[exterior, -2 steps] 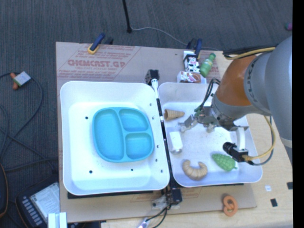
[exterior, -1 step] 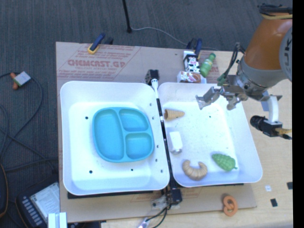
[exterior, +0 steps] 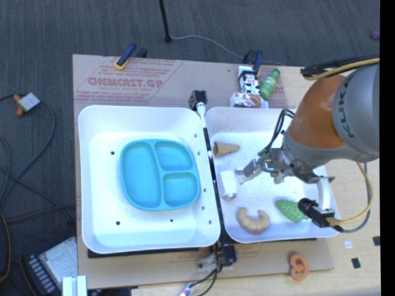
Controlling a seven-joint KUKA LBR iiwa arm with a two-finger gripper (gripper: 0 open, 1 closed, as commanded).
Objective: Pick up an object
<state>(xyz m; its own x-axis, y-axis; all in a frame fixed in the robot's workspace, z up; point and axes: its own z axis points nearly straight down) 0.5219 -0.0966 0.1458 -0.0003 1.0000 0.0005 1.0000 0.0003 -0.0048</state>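
In the right bin (exterior: 247, 121) lie a tan cone (exterior: 225, 148), a small white block (exterior: 228, 184), a brown croissant (exterior: 253, 221) and a green leafy piece (exterior: 289, 209). My gripper (exterior: 250, 170) hangs over the middle of this bin, just right of the white block and below the cone. Nothing shows in its grip. The grey and orange arm (exterior: 327, 122) comes in from the right and covers the bin's right side.
The left bin (exterior: 99, 128) holds a blue divided plate (exterior: 162, 173). Behind the bins are a green bottle (exterior: 268, 84), a small printed box (exterior: 247, 94) and blue clamps (exterior: 125, 55). An orange ring (exterior: 299, 265) lies on the board in front.
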